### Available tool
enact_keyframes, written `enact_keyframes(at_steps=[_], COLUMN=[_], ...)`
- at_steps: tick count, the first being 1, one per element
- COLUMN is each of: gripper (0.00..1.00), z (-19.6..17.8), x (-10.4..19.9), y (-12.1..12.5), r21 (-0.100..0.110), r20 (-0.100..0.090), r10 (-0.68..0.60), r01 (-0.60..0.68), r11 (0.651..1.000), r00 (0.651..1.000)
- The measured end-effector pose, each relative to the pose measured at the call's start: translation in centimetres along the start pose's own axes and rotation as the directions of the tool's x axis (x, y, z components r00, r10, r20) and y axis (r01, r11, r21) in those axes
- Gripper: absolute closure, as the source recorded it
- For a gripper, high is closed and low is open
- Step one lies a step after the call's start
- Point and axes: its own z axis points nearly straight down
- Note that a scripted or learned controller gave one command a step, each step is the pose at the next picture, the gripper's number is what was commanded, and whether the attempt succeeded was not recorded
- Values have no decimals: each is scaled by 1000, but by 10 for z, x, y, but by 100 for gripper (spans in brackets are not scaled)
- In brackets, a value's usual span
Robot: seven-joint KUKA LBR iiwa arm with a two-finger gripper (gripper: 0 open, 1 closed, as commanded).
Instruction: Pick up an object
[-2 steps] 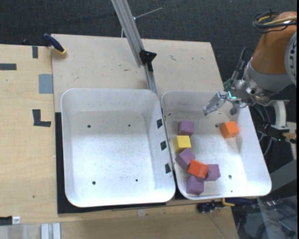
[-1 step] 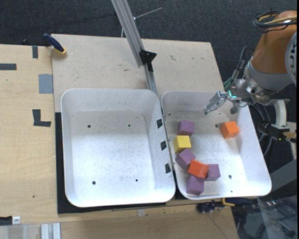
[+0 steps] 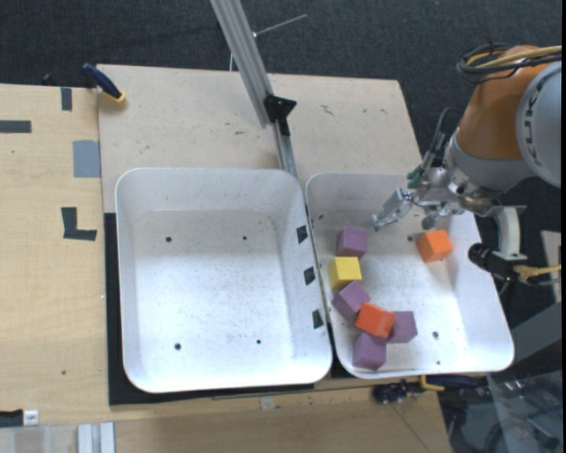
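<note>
Even, fairly bright overhead light is falling across the scene, and the two shallow white plastic bins (image 3: 217,272) are reflecting it softly without harsh glare. Faint shadows are gathering along the bins' inner walls and under the small foam cubes (image 3: 368,300). The whole picture is looking slightly soft and grainy, and the dark carpeted floor (image 3: 358,26) is rendering dim with little detail.
</note>
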Motion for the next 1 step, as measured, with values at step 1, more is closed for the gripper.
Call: enact_keyframes(at_steps=[1], gripper=[0], z=[63], x=[1], y=[1], r21=[-3], r20=[0], r10=[2], r01=[-2], r11=[1000], r00=[1000])
